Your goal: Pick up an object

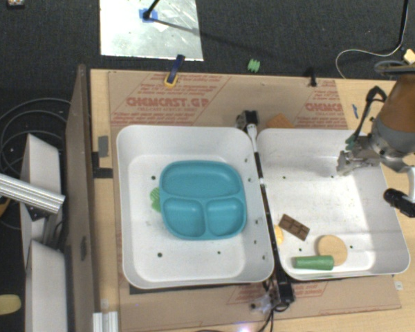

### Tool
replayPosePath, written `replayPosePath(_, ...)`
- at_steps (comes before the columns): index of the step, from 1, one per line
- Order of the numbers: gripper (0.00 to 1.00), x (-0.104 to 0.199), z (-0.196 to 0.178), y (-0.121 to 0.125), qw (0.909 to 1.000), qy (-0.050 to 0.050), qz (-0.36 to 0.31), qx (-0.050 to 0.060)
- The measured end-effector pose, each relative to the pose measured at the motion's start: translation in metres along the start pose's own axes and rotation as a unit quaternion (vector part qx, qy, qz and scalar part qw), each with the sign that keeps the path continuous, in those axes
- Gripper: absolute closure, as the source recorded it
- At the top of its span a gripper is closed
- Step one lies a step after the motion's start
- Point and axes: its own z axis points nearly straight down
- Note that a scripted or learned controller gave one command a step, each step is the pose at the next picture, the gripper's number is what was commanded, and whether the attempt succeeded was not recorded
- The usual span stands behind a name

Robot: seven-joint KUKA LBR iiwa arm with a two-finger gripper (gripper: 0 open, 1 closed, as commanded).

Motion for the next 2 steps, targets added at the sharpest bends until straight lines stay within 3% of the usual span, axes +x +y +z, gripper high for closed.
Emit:
replayPosePath(1,0.0,0.0,0.0,0.0,1.0,0.0,0.0,0.0)
replayPosePath(2,0.0,0.073,0.034,-0.045,1.0,0.003,-0.003,0.006)
